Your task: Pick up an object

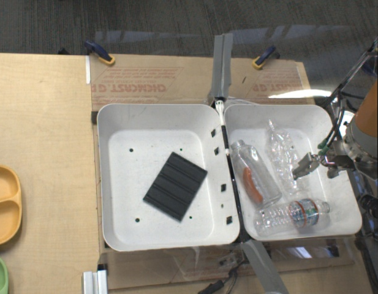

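Observation:
My gripper (318,168) hangs over the right side of the right bin (339,228), coming in from the right edge. Its two fingers stand apart, open, with nothing between them. The left fingertip (302,166) sits just beside a crumpled clear plastic bottle (280,149). A clear bottle (253,167) lies to the left of it with an orange object (252,186) against it. A small water bottle with a label (294,214) lies along the bin's front. A black ribbed rectangular block (175,185) lies flat in the left bin (109,182).
The divider between the bins (227,164) carries small black clips. Brown cardboard (152,81) lies behind the bins, held by clamps. An orange tray (3,204) sits at the far left of the bench.

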